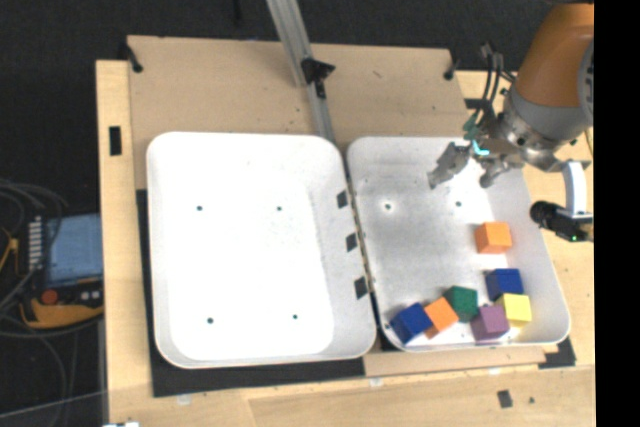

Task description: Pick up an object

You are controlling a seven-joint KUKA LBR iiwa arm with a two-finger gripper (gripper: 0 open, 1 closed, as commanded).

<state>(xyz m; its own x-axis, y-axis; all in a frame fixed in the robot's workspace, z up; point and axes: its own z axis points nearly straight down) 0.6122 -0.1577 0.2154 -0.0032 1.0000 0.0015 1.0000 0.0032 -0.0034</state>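
the gripper [467, 165] is held over the right bin's [420, 235] upper part, fingers seemingly spread and nothing gripped — the nearest target, an orange cube [492, 236], sits just below-right of it.

The arm [560, 55] reaches in from the right edge of the view, its orange band uppermost and the grey wrist [535, 130] below it, angled down and to the left. At its end the pincer [468, 169] hangs with its two grey fingers spread apart, one finger [447, 165] pointing down-left and the other, shorter in this view, just right of it. Nothing sits between the fingers, and thin dark cables run along the wrist's upper left side.
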